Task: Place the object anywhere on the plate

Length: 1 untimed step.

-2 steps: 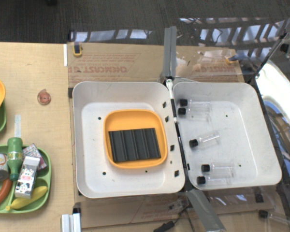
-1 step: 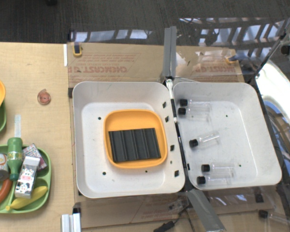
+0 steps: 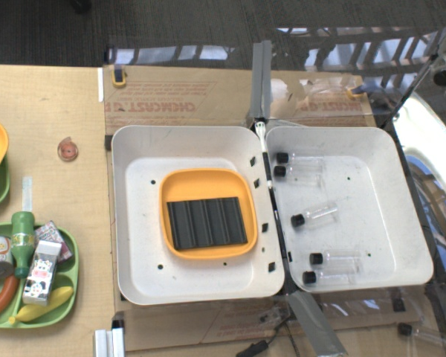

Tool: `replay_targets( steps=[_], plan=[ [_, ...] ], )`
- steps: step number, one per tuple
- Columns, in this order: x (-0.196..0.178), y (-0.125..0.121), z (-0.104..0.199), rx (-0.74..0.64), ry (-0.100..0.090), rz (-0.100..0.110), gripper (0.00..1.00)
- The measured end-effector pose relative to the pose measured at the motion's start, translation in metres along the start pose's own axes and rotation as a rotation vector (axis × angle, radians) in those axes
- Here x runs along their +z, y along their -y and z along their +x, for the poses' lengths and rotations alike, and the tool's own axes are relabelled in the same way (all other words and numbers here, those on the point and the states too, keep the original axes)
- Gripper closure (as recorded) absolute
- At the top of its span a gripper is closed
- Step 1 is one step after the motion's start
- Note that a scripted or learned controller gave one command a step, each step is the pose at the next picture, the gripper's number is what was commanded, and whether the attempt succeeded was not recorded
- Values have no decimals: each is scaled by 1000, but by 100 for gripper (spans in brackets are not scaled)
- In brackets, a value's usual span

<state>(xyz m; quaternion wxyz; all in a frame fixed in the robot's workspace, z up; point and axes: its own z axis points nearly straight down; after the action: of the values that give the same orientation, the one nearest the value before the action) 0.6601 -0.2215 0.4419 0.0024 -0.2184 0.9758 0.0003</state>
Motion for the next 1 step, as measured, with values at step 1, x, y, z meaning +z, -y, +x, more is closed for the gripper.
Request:
replay_targets(
  steps=[1],
  plan=[
    [-1,0,0,-289,1,0,100]
  ],
)
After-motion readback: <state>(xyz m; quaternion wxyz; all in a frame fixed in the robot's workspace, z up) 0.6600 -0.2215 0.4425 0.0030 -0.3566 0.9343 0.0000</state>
